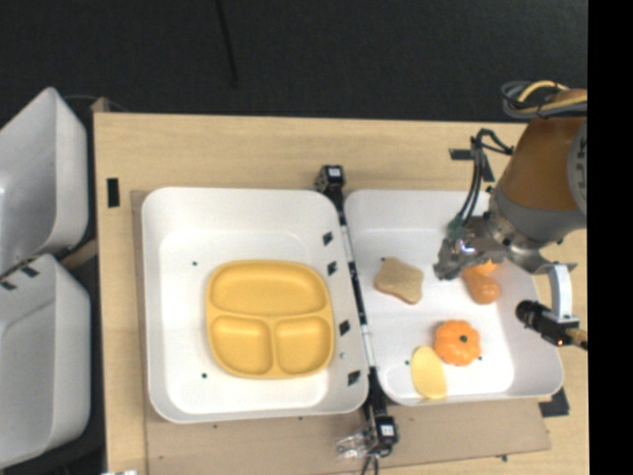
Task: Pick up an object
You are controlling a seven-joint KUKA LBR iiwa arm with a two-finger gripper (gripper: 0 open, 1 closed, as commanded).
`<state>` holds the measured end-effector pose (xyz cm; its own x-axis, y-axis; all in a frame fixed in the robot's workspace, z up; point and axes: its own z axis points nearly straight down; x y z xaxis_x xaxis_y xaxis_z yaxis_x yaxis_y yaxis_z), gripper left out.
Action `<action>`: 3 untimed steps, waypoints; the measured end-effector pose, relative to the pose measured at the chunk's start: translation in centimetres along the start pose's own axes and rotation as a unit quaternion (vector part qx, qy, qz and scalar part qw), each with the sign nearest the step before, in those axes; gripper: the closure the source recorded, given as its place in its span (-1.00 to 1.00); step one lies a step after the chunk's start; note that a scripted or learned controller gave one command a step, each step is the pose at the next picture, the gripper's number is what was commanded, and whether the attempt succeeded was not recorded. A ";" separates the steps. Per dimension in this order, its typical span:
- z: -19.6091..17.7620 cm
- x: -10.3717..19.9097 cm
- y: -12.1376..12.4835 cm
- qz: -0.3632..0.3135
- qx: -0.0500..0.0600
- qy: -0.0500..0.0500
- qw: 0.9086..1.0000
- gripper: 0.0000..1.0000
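Two white bins on the worktop (237,151). Left bin (168,236): one yellow divided tray (269,317). Right bin (396,211): four pieces, one bread slice (400,280), one pale yellow piece (428,373), one pumpkin (457,342), one orange piece (483,285) under the gripper (457,261).

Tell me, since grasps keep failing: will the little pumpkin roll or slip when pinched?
Probably. The pumpkin looks round and glossy, so it may squirt sideways. It appears small and likely light. It sits beside a pale yellow piece, which could get nudged.
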<state>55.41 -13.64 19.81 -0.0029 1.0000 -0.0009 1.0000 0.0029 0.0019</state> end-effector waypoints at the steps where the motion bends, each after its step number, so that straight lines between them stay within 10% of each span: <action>1: -2.2 -0.1 0.1 0.000 0.001 0.000 1.000 1.00; 3: -3.7 10.2 5.1 -0.003 0.001 0.001 1.000 1.00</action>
<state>60.42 -3.44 23.46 -0.0081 1.0000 0.0014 1.0000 0.0081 -0.0010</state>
